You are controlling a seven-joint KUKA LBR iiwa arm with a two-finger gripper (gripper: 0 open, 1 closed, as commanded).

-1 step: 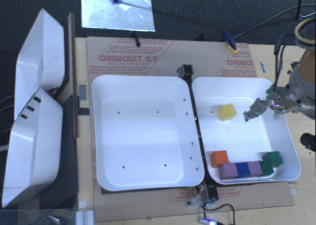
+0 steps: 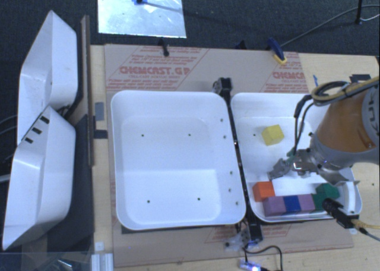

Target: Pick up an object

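Right bin (image 2: 255,109), smooth white plastic with rounded corners, holds the objects. A yellow cube (image 2: 273,135) sits alone near its middle. Along the near wall lie an orange block (image 2: 263,191), a long bar (image 2: 289,204) with purple ends and a blue middle, and a green piece (image 2: 327,192), partly hidden. The gripper (image 2: 284,169), grey metal, hangs between the cube and the orange block; whether it is open or holds anything cannot be told. Left bin (image 2: 172,157): same white plastic. Both rest on printed cardboard (image 2: 154,68).
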